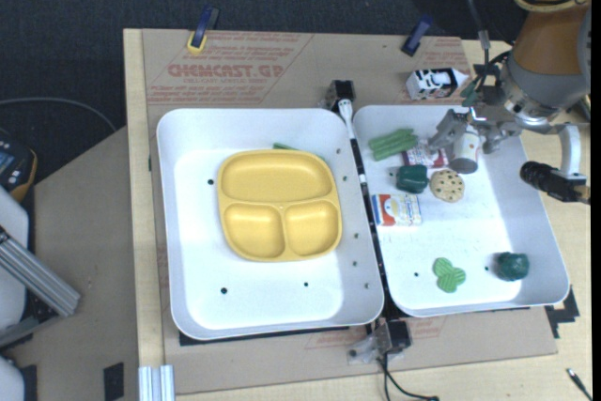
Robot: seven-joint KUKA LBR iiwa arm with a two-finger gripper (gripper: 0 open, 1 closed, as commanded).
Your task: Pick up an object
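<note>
My gripper (460, 144) hangs over the back part of the right bin (535, 221), its grey fingers pointing down near a cookie (448, 186) and a dark green block (410, 177). A light green long piece (392, 144) lies to its left. A small red, white and blue carton (395, 209) lies near the bin's left wall. A bright green toy (449, 275) and a dark green round object (511, 266) rest near the front. Nothing is visibly held between the fingers.
The left bin (188, 230) holds a yellow divided plate (279, 202), with a thin green thing (285, 146) peeking out behind it. A black and white object (436, 83) sits on the cardboard behind the right bin. Clamps (198, 31) hold the board's back edge.
</note>
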